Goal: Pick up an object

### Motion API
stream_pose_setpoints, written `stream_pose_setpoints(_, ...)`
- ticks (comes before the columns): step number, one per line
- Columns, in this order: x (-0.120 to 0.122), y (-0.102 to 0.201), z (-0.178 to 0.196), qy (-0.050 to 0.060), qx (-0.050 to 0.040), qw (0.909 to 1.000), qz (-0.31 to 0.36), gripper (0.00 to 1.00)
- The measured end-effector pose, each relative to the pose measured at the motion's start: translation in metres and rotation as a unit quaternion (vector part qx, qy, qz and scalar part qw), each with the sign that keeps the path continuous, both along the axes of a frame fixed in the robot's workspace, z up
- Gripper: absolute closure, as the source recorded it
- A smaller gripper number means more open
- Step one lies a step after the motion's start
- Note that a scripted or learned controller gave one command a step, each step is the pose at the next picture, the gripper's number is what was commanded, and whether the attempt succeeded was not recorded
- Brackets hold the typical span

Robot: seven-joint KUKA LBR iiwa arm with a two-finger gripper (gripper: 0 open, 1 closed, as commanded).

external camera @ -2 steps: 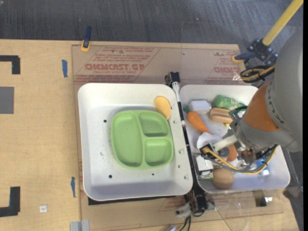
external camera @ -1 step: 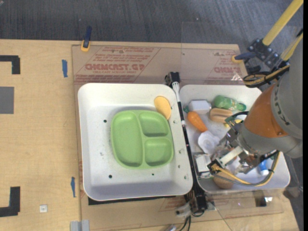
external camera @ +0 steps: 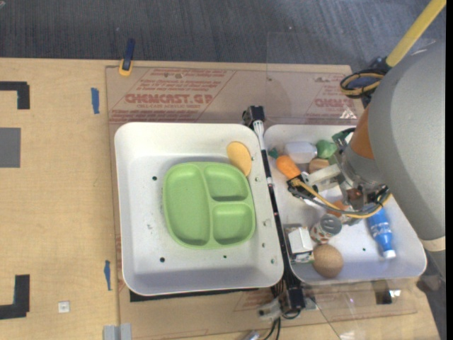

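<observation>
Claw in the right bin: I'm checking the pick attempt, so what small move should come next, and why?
Probably a short drop straight down. The claw hangs over the right bin with nothing visibly held; the carrot and cables lie just beside it.

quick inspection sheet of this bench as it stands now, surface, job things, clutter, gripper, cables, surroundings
surface: brown bench with a clear printed sheet under two white bins, left bin and right bin, side by side.
job's things: right bin holds an orange piece, a brown ball, a blue bottle, a green item and a white item; left bin holds a green divided tray and a yellow piece at its rim.
clutter: blue tape marks and a clamp on the bench.
gripper: gripper low over the right bin; grasp cannot be judged.
cables: yellow and black wires at the wrist, a loop behind the arm.
surroundings: dark grey floor.
</observation>
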State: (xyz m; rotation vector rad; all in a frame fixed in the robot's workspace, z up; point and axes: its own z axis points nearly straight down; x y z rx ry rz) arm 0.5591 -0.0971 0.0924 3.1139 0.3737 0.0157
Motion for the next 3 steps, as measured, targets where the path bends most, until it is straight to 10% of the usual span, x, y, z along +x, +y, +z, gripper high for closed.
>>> stream_pose_setpoints(1,0.058,-0.008,0.001,-0.001,-0.0032,0.9976,0.069,0.0)
stream_pose_setpoints(2,0.098,-0.018,-0.001,0.014,0.0006,0.9683,0.249,0.0)
stream_pose_setpoints(3,0.103,-0.021,0.02,0.007,-0.0068,0.9678,0.252,1.0)
